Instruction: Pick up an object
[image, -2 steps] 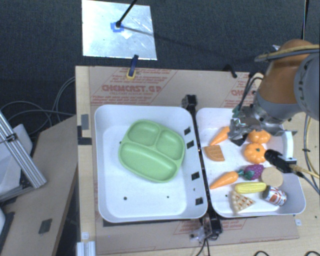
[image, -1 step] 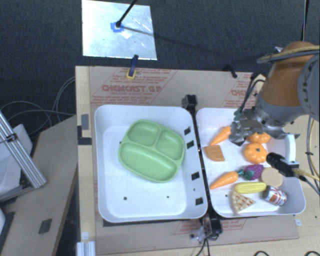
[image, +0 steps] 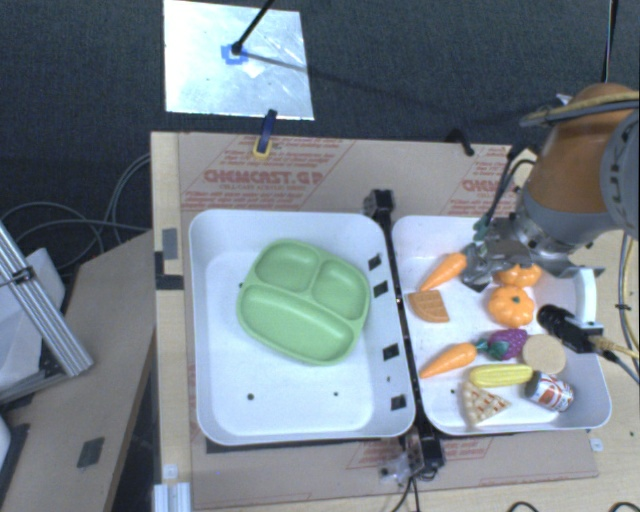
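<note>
The gripper (image: 483, 262) sits low in the right bin (image: 590, 405); I cannot tell how it is set. A smooth tapered orange carrot (image: 444, 270) lies just beside it on the left, and a ribbed round pumpkin (image: 511, 305) lies near below. In the left bin (image: 215, 400) rests a glossy green divided plate (image: 303, 300).
</note>
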